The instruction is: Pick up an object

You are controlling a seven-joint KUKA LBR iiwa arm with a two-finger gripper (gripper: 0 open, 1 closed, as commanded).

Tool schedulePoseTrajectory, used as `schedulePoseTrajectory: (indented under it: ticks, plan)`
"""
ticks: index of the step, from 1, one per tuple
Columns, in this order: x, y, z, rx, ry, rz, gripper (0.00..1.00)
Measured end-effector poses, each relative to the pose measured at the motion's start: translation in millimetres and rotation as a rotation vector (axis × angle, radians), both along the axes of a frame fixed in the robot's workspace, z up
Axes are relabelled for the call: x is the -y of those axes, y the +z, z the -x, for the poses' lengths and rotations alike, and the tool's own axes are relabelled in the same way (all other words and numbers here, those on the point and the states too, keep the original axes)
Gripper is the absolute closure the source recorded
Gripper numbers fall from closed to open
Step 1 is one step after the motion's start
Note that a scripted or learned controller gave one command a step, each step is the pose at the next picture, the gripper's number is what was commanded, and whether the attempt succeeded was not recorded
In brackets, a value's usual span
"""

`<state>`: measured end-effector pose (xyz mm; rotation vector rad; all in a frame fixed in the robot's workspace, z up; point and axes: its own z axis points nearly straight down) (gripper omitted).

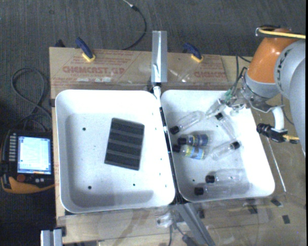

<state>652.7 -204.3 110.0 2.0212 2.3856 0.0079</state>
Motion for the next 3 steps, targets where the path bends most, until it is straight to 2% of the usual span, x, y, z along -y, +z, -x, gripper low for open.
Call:
schedulePoseTrajectory:
  ticks: [1,2,3]
  plan:
    - [-11,-21,-4,-0.009,0.028,0.0,0.0]
    - [-11,-9,-6,-0.003,0.028,0.002,1.0]
    - [-64,89,-12,-0.014,-0.034,-0.005,1.0]
